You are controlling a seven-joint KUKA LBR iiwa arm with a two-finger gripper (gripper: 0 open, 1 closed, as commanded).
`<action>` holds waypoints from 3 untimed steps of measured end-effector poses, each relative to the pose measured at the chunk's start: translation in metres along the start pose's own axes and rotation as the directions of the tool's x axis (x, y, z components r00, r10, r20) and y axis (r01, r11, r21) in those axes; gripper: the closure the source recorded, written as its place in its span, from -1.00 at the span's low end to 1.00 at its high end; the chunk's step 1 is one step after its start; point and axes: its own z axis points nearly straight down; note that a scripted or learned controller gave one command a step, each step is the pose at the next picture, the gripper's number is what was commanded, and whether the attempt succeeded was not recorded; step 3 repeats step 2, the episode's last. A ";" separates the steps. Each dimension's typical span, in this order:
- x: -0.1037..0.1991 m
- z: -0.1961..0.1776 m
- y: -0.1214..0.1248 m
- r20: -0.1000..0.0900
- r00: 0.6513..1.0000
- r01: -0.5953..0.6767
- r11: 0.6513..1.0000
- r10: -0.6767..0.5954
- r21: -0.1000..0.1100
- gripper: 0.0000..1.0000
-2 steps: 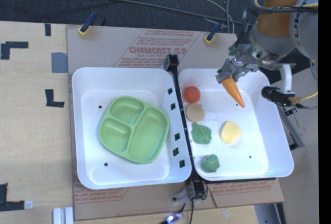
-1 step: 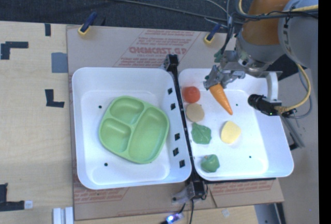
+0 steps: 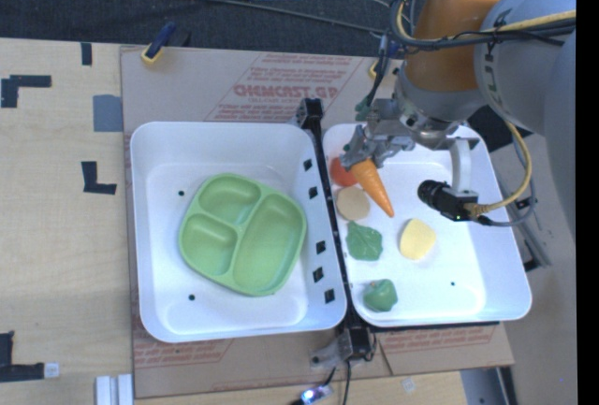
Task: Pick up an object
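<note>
A: Where are the jaws (image 3: 368,153)?

B: Low over the right bin (image 3: 496,296), at its upper left corner; the orange carrot (image 3: 374,187) lies right under them, its thick end up by a red piece (image 3: 342,174) against the bin's wall; whether they are wide or narrow, I cannot tell.

A: And the rest?

B: Just below the carrot, a tan disc (image 3: 353,204); then a green leafy piece (image 3: 364,241), a yellow piece (image 3: 417,239) beside it, another green lump (image 3: 380,296) lower; the left bin (image 3: 154,300) holds a green divided plate (image 3: 243,233).
</note>
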 end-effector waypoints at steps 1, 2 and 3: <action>0.051 0.002 -0.024 0.001 1.000 0.000 1.000 0.000 0.001 1.00; 0.098 0.024 -0.044 0.002 1.000 -0.001 1.000 0.001 0.002 1.00; 0.098 0.024 -0.044 0.002 1.000 -0.001 1.000 0.001 0.002 1.00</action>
